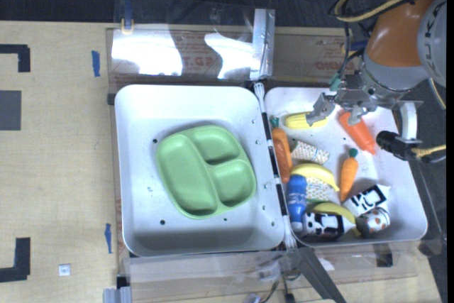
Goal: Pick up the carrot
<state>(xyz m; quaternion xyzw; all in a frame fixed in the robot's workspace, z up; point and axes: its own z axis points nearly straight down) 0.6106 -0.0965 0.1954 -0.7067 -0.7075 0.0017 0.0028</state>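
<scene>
Two carrots lie in the right bin (415, 184). A reddish-orange carrot (359, 134) lies at a slant near the bin's back, with its upper end just under my gripper (343, 108). A second orange carrot (347, 177) with a green top lies further forward, in the middle of the bin. My gripper hangs over the back of the right bin, open, with nothing held between its fingers. One grey finger (320, 108) reaches over a yellow corn cob (306, 120).
The right bin also holds a long orange-brown piece (282, 151) by its left wall, a banana (314, 174), a blue bottle (296, 196), black-and-white toys (370, 199) and a round ball (374, 221). A green divided plate (206, 170) lies in the left bin (135, 117).
</scene>
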